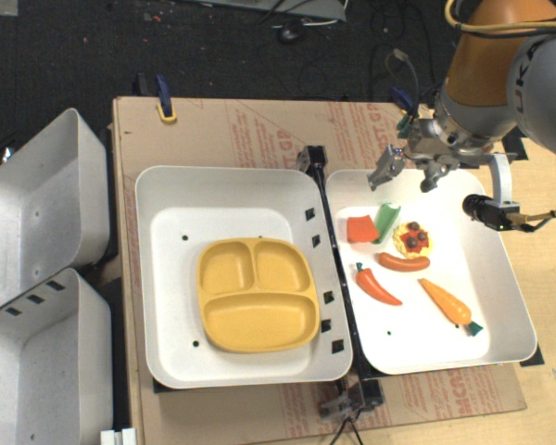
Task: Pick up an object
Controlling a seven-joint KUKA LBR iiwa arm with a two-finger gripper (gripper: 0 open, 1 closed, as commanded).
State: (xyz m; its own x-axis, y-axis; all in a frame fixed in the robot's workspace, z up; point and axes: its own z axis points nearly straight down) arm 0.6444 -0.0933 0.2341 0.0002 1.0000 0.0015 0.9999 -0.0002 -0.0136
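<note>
A yellow three-compartment plastic plate [258, 295] lies in the left white bin [157, 248]. In the right white bin [500, 248], an orange toy carrot [445, 302] lies right of a red toy chilli [378, 286].

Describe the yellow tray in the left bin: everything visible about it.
The yellow tray is a rounded-corner rectangular plate that looks like matte plastic, divided by raised ridges into three compartments: two smaller ones at the far side and one wide one nearer the camera. It lies flat, right side up, slightly rotated, near the middle of the left bin floor. Nothing sits in its compartments, and it touches nothing but the bin floor. The gripper hovers over the other bin, far from it.
</note>
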